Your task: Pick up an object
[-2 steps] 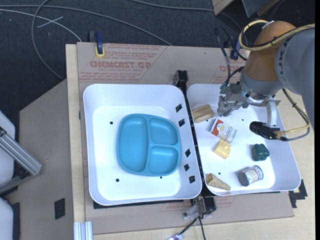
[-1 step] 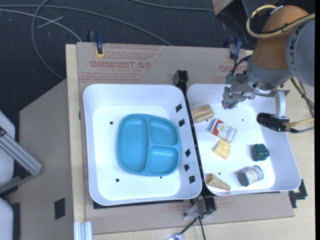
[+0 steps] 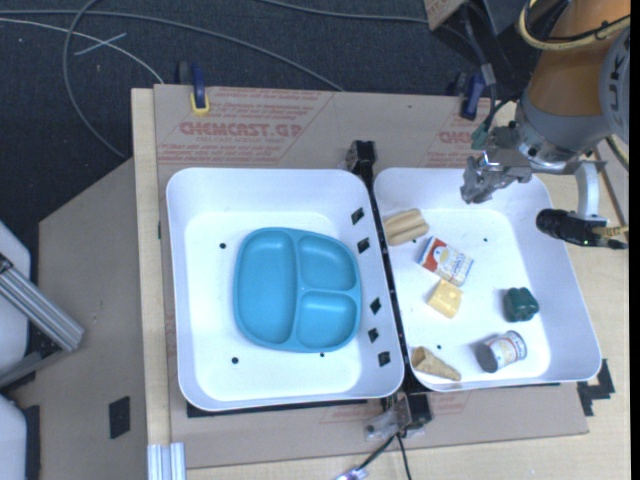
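Left bin (image 3: 190, 268): blue divided plate (image 3: 297, 289) lying flat at centre, nothing else in it. Black clips along the divider (image 3: 372, 258) between the two bins. Right bin (image 3: 560, 298), going left to right: tan bread-roll-shaped item (image 3: 404, 225) at the upper left by the divider; tan wedge (image 3: 434, 365) at the lower left near the front wall; red-and-white packet (image 3: 446, 261) mid-bin with a yellow block (image 3: 445, 298) just below it, close or touching, can't tell which; small can (image 3: 501, 350) lying on its side toward the front; dark green object (image 3: 520, 305) above and right of the can. All candidate objects sit on the bin floor, none lifted. Gripper (image 3: 484, 183) hangs over the bin's far edge, above and right of the roll, carrying nothing; can't tell if the fingers are apart or together. Arm (image 3: 575, 68) comes in from the upper right. Nothing between the gripper and the items below it.
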Controlling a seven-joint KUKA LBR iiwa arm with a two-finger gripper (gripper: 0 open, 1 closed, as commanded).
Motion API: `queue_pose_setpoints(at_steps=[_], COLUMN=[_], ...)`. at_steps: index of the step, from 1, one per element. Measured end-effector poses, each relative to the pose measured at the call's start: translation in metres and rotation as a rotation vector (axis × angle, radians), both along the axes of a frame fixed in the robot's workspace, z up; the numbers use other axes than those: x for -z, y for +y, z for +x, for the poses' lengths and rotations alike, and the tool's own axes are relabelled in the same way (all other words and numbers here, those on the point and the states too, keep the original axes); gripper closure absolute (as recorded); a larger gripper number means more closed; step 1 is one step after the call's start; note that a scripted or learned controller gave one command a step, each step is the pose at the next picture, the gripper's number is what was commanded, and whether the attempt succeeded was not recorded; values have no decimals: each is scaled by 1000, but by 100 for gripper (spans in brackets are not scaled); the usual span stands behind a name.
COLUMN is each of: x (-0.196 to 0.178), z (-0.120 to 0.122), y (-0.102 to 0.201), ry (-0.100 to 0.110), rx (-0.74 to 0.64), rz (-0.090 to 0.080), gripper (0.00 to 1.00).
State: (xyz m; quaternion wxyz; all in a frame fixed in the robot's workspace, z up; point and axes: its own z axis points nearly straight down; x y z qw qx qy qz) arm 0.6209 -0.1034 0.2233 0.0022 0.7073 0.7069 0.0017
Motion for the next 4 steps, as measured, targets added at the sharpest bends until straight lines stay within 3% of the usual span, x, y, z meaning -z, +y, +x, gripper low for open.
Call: queue_pose_setpoints(at_steps=[1,3,4], x=[-39,-38,-35], z=[1,-6,-10], y=[0,117,162], ry=[2,8,8], rx=[-1,-3,-4], rz=[0,2,2], gripper=[100,100,100])
